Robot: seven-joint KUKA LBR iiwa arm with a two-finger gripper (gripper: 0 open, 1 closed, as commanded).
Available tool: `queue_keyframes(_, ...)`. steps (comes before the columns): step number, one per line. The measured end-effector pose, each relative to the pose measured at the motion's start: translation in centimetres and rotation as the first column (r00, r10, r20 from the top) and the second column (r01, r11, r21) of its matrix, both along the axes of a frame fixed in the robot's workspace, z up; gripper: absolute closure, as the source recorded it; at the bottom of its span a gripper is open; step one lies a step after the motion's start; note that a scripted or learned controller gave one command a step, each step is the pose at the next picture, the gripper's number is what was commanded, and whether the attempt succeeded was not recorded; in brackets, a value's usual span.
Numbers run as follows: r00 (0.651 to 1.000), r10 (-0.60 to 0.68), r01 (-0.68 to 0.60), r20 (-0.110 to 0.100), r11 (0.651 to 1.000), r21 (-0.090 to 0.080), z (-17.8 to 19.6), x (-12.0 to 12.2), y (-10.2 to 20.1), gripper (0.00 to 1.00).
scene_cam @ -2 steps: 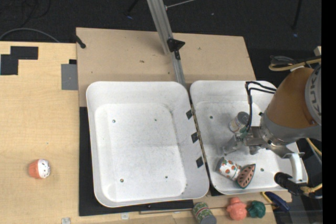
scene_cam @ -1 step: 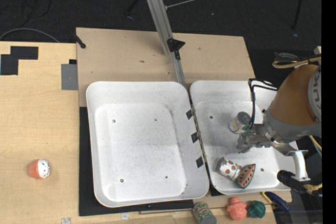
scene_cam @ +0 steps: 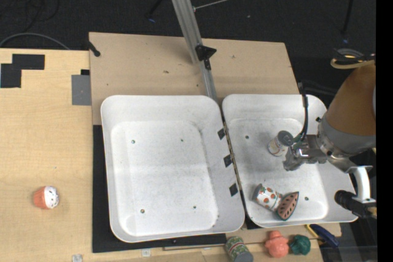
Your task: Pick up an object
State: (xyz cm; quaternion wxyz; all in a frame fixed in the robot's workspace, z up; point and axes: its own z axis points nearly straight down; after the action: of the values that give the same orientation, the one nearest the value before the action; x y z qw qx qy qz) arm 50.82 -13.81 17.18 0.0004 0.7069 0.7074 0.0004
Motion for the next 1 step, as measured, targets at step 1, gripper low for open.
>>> queue_keyframes(1, 1.000, -0.001, 0.001, 0.001, 1.000, 0.000, 4.27, 0.06, -0.48, 1.00)
